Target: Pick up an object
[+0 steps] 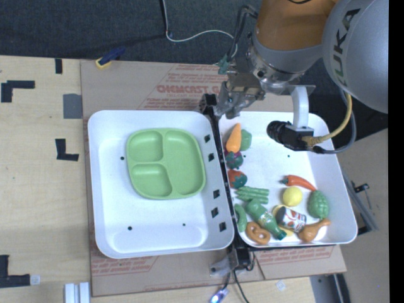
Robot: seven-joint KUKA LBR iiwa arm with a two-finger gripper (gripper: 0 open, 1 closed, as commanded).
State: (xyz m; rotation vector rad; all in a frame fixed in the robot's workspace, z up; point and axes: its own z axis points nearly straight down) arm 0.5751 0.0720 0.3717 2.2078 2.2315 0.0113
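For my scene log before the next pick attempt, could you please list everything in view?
white bins: two, side by side on the bench
green plate: one, three compartments, left bin
toy carrot: one, orange, right bin's upper left
toy chilli: one, red-orange, right bin's right side
toy lemon: one, yellow, below the chilli
remaining toy food: several, mostly green, right bin's left and lower parts
cardboard sheet: one, brown, under the bins
arm: one, grey and orange, above the right bin

Dark carpet [95, 11], wooden bench [38, 188], cardboard sheet [158, 87]
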